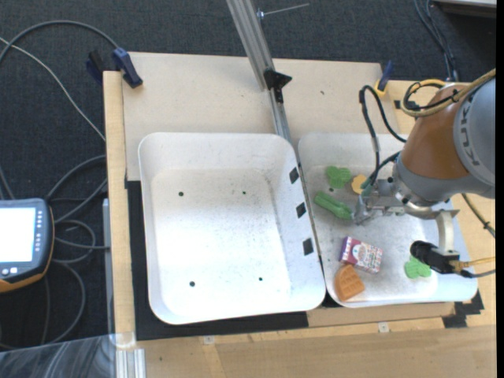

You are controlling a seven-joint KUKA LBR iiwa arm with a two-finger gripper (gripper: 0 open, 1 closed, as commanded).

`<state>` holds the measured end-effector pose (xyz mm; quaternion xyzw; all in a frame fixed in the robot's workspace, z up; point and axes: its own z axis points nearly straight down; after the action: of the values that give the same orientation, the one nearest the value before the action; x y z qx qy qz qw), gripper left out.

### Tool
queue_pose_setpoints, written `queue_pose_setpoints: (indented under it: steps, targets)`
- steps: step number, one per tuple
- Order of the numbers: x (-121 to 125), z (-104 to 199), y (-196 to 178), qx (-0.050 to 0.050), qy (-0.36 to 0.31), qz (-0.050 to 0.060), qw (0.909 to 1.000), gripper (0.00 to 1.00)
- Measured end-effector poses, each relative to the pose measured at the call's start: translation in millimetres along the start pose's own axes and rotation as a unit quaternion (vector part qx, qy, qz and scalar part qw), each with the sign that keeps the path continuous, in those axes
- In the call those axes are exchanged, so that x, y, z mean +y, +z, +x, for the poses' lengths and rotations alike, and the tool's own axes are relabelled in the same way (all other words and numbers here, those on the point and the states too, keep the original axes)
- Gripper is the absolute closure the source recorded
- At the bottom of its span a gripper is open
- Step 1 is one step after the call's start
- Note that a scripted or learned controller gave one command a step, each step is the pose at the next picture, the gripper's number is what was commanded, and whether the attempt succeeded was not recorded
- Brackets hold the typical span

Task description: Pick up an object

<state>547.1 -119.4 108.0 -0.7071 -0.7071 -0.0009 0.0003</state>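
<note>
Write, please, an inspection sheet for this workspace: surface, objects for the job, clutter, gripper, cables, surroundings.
Surface: wooden bench bearing the left bin and the right bin side by side.
Job's things: in the right bin, a green long piece, a green round piece, a yellow piece, a pink packet, an orange waffle-like piece, a green piece.
Clutter: blue clamp at the bench corner.
Gripper: gripper low in the right bin beside the green long piece; finger state unclear.
Cables: black and yellow cables on the arm; grey cables on the floor.
Surroundings: handheld screen unit at left; metal pole.
</note>
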Motion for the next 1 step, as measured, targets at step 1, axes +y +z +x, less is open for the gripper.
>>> queue_pose_setpoints:
  steps: [1]
  targets:
    - [-1.6, 3.8, -63.2, -0.001, -0.001, -0.003, 1.0000, 1.00]
